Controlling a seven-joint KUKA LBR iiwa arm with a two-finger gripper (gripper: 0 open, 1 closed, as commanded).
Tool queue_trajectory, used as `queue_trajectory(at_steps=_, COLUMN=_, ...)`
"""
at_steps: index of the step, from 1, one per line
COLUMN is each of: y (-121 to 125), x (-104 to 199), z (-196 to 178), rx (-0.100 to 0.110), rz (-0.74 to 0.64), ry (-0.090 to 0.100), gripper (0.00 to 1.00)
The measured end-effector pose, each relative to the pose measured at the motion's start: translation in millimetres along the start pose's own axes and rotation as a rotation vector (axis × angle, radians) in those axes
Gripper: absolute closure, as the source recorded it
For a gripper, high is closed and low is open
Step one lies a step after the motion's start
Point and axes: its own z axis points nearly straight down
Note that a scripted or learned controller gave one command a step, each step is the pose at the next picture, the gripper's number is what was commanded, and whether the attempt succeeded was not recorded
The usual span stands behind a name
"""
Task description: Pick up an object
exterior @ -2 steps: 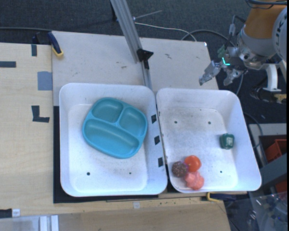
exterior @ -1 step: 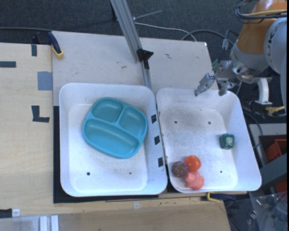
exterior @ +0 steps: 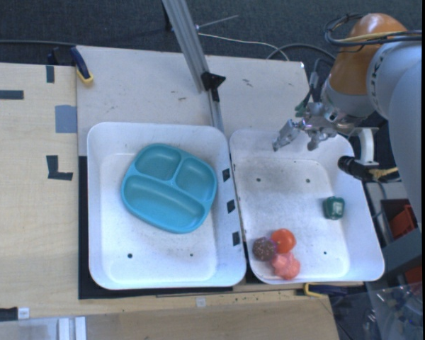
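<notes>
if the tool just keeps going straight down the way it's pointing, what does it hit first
Probably the bare floor of the right bin near its far edge; the tool hangs above it, though depth is unclear.

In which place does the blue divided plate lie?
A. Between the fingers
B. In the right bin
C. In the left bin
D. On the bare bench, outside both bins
C: the blue divided plate lies flat on the floor of the left bin, alone there.

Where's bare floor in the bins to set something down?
Right bin: open middle, between the gripper above, green object right and the red, dark and pink cluster crowding the near edge. Left bin: a strip below the blue plate.
</notes>
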Motion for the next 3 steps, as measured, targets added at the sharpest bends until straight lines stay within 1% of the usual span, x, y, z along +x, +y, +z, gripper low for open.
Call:
queue_trajectory(at_steps=1, y=-6.5, x=1.0, z=64.2, rx=0.002, rz=0.001, ry=0.000, gripper=0.00)
queue_trajectory(at_steps=2, y=-4.3, x=1.7, z=49.5, rx=-0.005, rz=-0.002, ry=0.000, gripper=1.00)
queue_trajectory(at_steps=3, y=-3.2, x=-6.2, z=-10.0, rx=-0.012, rz=0.001, ry=-0.001, gripper=1.00)
